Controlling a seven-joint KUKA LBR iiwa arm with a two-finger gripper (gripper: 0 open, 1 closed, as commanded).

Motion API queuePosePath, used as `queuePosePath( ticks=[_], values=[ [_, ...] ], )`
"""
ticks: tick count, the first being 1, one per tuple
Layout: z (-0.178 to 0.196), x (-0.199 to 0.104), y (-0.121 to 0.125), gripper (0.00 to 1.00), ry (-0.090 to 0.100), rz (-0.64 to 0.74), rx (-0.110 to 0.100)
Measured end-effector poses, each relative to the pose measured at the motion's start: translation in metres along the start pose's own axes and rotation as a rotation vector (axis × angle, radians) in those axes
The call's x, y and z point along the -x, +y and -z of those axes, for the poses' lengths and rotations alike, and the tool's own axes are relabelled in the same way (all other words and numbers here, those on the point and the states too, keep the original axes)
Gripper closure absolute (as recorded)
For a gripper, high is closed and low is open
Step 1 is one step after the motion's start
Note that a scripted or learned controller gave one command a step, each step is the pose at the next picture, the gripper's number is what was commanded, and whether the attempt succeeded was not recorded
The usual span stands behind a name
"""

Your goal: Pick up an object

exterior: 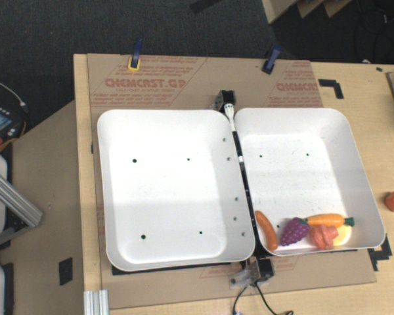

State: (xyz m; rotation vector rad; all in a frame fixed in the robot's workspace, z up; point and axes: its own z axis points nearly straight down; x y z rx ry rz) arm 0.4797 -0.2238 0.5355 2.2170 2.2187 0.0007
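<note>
Nothing is picked up yet: the sausage (266,230), grapes (294,231), carrot (329,220) and a reddish piece (321,236) lie clustered in the right bin's (295,143) near corner, and the pincer's state I cannot tell.

Brown board-topped bench (184,77) w/ printed lettering carries two white bins: left bin (164,254) & right bin (295,120), touching. Small red-orange item (393,201) on bare bench beside right bin.

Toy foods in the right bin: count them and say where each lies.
4 at least, along the near edge: sausage leftmost, grapes next, carrot right of them, red piece under it. Something yellow behind may be a fifth.
</note>
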Motion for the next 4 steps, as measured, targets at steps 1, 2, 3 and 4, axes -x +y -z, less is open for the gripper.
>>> queuePosePath(
  ticks=[1, 2, 3, 4],
  values=[
    [0.0000, 0.0000, 0.0000, 1.00, 0.000, 0.000, 0.000],
    [0.0000, 0.0000, 0.0000, 1.00, 0.000, 0.000, 0.000],
    [0.0000, 0.0000, 0.0000, 1.00, 0.000, 0.000, 0.000],
    [0.0000, 0.0000, 0.0000, 1.00, 0.000, 0.000, 0.000]
  ],
)
